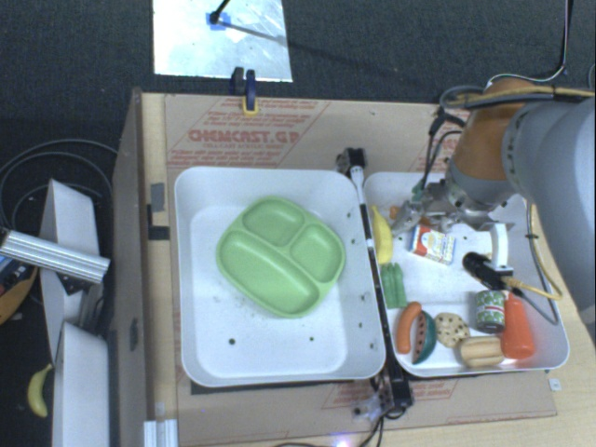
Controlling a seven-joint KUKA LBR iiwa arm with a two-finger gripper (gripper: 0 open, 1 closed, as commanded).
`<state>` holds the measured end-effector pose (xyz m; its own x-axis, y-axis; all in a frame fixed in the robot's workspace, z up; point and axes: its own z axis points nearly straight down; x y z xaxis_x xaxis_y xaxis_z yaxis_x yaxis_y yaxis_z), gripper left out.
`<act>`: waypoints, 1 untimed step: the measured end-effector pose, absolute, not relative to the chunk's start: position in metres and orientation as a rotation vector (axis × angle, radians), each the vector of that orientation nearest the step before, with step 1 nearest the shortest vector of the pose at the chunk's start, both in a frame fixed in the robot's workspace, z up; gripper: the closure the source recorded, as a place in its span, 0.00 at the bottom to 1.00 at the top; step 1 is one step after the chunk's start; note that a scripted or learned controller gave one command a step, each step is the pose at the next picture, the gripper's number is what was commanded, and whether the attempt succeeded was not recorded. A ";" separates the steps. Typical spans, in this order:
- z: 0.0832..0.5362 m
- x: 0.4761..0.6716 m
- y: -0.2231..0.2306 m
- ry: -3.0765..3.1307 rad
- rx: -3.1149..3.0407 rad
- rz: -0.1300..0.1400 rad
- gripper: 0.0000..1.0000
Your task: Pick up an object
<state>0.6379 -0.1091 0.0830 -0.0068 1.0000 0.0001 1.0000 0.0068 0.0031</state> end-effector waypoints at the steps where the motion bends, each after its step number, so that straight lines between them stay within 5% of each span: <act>1: 0.085 0.668 -0.102 2.236 2.217 -0.015 0.00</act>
